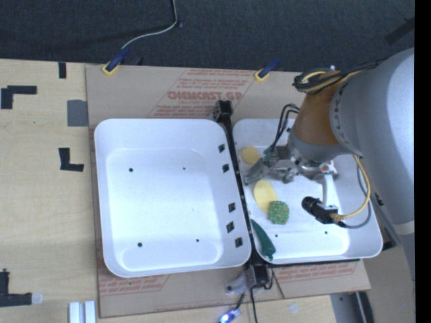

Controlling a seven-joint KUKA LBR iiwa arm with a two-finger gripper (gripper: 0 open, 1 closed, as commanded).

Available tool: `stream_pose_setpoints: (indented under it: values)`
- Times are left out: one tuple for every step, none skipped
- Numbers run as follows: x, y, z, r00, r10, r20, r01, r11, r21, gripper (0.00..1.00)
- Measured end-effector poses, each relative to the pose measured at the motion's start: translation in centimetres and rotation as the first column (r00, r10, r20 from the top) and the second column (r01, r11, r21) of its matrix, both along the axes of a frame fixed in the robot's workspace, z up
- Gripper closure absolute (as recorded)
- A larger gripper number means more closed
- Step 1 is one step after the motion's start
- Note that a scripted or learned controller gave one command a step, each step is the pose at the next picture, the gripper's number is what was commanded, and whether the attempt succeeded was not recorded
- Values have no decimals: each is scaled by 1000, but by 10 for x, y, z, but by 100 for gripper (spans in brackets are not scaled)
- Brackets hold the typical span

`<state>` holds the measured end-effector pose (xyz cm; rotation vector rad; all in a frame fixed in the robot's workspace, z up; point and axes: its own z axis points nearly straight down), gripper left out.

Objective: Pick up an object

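My gripper (268,169) hangs low over the left part of the right bin (350,244), close to the divider between the bins. A small yellow object (250,155) lies just up and left of it. A second, larger yellow piece (264,194) lies just below it. A bumpy green ball (279,212) sits against that piece's lower right. A dark green item (263,240) lies along the bin's lower left corner. Nothing is seen in the gripper's grasp.
The left bin (161,194) stands beside the right one, with a black hinge strip (231,180) between them. The grey arm with its orange band (316,123) and a black cable (323,210) cover the right bin's upper right. Cardboard underlies both bins.
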<state>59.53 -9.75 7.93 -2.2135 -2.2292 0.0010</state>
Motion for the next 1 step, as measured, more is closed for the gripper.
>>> stream_pose_setpoints:
  values:
    - [-78, -30, 7, 1000, -11, 1, 11, 1000, -1, 0]
